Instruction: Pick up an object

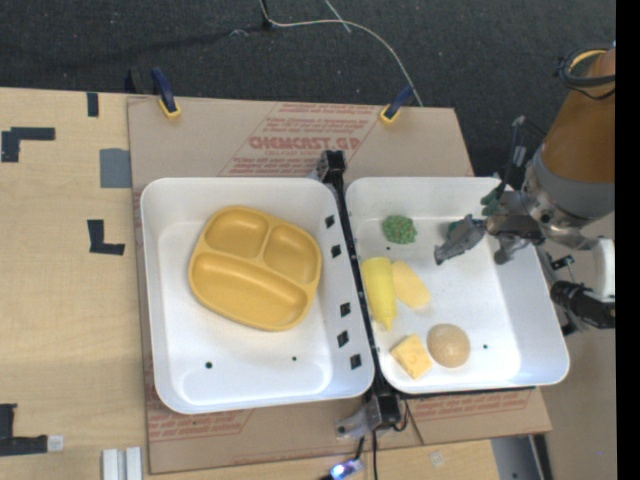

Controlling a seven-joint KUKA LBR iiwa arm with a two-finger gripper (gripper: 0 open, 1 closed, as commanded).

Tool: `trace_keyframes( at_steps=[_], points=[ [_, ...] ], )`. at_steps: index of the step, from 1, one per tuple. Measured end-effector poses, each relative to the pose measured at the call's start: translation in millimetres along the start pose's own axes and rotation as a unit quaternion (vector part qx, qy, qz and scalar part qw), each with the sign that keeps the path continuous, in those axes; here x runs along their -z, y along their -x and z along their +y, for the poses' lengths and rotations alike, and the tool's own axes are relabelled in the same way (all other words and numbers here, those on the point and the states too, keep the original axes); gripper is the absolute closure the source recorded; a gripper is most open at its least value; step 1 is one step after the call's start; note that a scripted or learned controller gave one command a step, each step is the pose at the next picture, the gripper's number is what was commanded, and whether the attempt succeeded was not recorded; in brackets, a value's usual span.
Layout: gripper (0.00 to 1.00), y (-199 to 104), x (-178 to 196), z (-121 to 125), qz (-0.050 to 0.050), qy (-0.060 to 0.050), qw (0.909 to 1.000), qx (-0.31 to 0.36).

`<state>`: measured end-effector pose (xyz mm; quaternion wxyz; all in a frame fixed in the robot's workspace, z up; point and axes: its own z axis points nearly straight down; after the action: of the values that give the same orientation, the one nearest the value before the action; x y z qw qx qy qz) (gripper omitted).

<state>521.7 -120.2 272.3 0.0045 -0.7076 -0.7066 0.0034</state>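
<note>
The right bin [520, 318] holds a green broccoli-like piece [400, 229], a long yellow piece [378, 290], a paler yellow piece [411, 284] touching it, a yellow cheese wedge [410, 356] and a round beige ball [449, 346]. My gripper [478, 247] hangs over the upper right part of this bin, to the right of the green piece. It is open, its two dark fingers [456, 240] are spread apart, and nothing is between them. It touches no object.
The left bin [170, 348] holds a yellow divided plate [256, 266]. A black divider [345, 268] runs between the bins. The arm with its orange band [585, 138] reaches in from the right, over the right bin's rim.
</note>
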Motion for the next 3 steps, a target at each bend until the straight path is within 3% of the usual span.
trace_keyframes(
  at_steps=[1, 3],
  points=[
    [0.0, -0.2, 4.9, 1.8, -0.001, 0.005, 1.0, 0.001],
    [0.0, -9.0, -105.0, 16.6, -0.001, 0.002, 1.0, 0.001]
  ],
)
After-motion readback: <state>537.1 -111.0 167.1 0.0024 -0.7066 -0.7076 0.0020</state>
